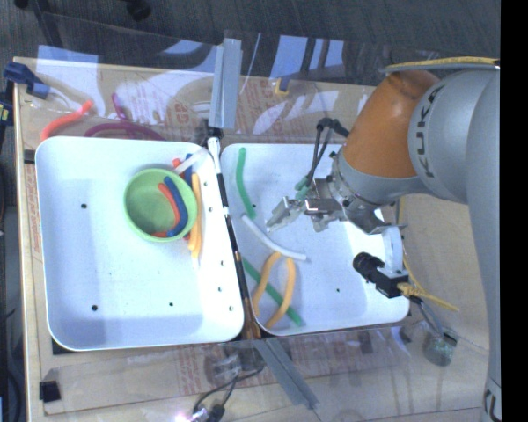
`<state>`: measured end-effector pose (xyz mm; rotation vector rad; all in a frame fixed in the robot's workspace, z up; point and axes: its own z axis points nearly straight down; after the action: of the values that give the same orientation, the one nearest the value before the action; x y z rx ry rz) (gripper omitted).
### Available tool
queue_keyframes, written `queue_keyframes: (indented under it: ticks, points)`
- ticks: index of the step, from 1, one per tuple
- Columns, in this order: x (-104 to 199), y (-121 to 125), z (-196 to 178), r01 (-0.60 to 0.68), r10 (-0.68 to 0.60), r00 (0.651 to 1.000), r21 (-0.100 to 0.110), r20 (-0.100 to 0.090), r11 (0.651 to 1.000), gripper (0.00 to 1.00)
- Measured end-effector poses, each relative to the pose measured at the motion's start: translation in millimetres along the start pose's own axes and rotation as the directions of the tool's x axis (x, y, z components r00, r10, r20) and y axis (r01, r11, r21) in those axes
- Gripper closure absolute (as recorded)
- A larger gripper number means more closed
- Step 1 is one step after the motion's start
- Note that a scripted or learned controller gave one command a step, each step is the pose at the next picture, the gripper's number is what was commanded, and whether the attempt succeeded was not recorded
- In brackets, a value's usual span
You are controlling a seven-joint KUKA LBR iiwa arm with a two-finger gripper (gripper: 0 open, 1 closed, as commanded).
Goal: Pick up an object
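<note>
The gripper hangs over the right bin with its fingers spread and nothing between them, seemingly poised for a grab. Just below it lies a white tube; further below are an orange loop and green strips, likely targets.

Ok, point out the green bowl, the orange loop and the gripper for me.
green bowl [150,202], camera view, bare inner floor.
orange loop [289,281], camera view, right side of the loop.
gripper [276,215], camera view, between its fingertips.
</note>
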<state>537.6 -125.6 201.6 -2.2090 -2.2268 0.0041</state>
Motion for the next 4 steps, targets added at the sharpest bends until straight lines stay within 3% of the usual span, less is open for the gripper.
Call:
queue_keyframes:
  ticks: [1,2,3,4]
  points:
    - [-11,-9,106,0.127,-0.127,0.992,-0.014,0.005,0.992,0.00]
    - [-14,-9,96,0.134,-0.134,0.991,-0.011,0.011,0.991,1.00]
    - [-14,-9,96,0.134,-0.133,0.991,-0.011,0.011,0.991,0.00]
    - [-13,-9,87,0.141,-0.141,0.990,-0.009,0.013,0.990,1.00]
